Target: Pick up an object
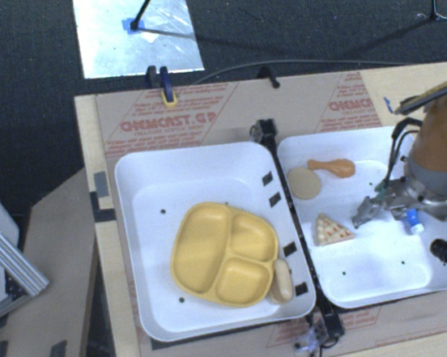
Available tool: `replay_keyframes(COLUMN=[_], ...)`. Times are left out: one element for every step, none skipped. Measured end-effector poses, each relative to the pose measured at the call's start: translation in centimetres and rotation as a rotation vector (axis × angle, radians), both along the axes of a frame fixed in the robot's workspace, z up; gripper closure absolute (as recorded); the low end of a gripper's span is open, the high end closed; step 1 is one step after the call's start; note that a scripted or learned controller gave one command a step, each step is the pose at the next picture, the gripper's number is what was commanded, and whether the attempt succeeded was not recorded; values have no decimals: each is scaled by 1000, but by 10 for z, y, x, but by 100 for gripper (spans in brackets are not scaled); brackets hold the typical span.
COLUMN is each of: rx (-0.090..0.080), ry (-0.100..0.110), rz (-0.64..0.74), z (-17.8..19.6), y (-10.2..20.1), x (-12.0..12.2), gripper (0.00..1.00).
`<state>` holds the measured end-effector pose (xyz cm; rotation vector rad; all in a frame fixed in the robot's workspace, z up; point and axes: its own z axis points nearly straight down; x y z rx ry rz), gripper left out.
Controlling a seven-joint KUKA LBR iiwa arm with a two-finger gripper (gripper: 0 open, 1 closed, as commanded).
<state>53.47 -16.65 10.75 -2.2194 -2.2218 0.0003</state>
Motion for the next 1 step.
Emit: replay_keyframes(rx=[-2], ry=[-5], rz=[1], z=[13], y=[-1], x=[1], gripper=[100])
